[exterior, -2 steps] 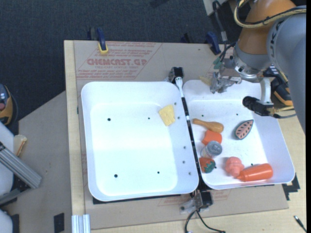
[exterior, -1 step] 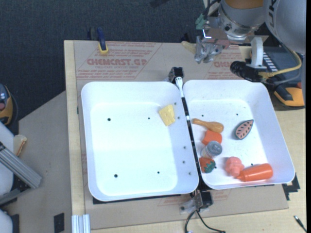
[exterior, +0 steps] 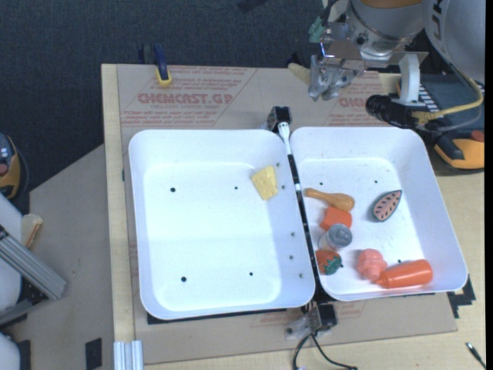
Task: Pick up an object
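Red "CHEMCAST GP" lettering [exterior: 185, 97] marks the brown tabletop [exterior: 115, 129]. The hand [exterior: 330, 85] hangs above the right bin [exterior: 431, 168]; its grip I cannot tell. Carrot [exterior: 404, 274] lies in that bin; cheese [exterior: 265, 182] in the left bin [exterior: 146, 206].

I'm looking at a robotics lab. My arm [exterior: 400, 6] hangs over a surface [exterior: 85, 206] covered with a taped-down cardboard sheet [exterior: 192, 99], which carries two white bins [exterior: 139, 153] holding toy food. Loose cables [exterior: 323, 353] trail at the near edge, an aluminium rail [exterior: 31, 264] lies at left, and grey carpet [exterior: 77, 21] shows beyond.
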### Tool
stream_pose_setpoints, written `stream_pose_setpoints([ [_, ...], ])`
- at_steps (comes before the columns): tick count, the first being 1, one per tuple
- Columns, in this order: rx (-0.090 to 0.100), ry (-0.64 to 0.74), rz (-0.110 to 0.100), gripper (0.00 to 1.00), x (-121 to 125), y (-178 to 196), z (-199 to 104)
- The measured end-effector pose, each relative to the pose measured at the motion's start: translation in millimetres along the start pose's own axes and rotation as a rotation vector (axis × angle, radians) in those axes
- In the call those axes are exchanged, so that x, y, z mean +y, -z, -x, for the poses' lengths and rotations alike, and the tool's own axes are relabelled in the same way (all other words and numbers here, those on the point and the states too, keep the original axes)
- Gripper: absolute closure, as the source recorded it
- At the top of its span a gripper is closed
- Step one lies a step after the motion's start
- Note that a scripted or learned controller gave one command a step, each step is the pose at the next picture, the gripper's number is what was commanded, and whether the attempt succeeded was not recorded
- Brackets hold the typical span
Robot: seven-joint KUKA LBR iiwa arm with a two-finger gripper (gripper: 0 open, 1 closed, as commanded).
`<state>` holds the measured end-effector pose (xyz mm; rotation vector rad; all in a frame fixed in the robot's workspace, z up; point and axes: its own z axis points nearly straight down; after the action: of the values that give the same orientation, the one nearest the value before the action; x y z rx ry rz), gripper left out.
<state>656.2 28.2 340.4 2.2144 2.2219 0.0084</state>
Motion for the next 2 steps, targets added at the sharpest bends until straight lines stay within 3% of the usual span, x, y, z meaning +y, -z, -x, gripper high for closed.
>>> stream_pose_setpoints([
  [1,0.0,-0.003,-0.011,1.0,-26,-8,-3],
  [2,-0.001,-0.003,-0.004,1.0,-31,5,0],
])
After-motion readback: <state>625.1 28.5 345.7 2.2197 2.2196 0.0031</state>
